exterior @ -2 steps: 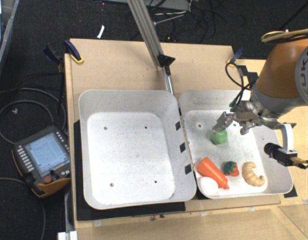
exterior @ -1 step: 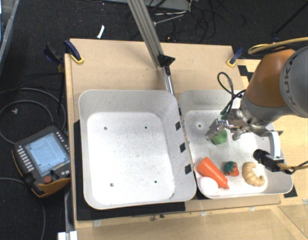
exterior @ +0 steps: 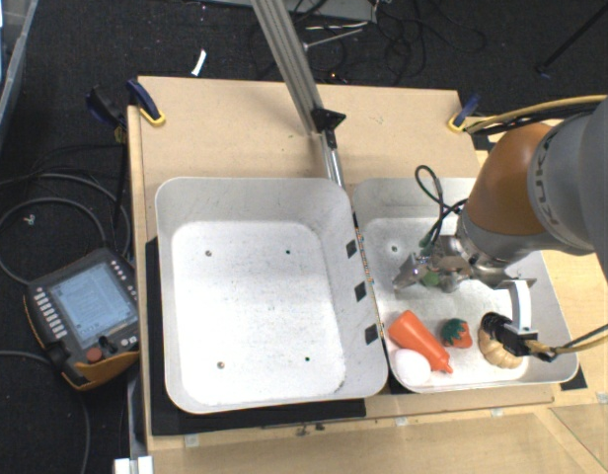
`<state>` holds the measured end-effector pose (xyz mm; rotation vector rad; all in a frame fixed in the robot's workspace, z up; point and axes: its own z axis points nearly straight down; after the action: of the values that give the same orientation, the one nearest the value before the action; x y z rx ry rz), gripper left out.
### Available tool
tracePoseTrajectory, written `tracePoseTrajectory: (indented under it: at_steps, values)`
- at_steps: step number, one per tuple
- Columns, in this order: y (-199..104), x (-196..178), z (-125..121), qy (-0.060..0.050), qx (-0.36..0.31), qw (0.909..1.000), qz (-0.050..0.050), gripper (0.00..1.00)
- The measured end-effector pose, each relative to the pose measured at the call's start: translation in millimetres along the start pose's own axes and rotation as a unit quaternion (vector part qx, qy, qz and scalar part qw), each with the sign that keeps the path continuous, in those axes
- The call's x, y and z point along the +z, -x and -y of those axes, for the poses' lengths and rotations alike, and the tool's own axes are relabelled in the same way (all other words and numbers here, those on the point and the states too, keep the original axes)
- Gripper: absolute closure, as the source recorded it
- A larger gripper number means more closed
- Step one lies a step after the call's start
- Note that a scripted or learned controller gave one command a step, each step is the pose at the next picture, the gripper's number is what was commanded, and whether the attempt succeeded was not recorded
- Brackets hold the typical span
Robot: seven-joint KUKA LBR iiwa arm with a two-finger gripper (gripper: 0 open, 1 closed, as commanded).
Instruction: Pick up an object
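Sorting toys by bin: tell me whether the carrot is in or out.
In: the carrot lies inside the right bin, near its front left corner.

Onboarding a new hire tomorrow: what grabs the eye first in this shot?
The grey arm with its orange band reaches in from the right, its gripper low over the right-hand shallow white bin. Along that bin's near edge lie an orange carrot-shaped toy, a white egg-shaped object and a small red tomato-like toy with a green top. The left-hand white bin sits beside it.
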<state>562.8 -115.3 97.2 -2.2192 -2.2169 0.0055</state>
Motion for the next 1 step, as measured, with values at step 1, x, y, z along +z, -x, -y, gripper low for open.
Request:
tracePoseTrajectory:
  at_steps: [1]
  values:
    - [0.3, -13.5, -1.5, 0.003, 0.0, 1.0, 0.0, 1.0]
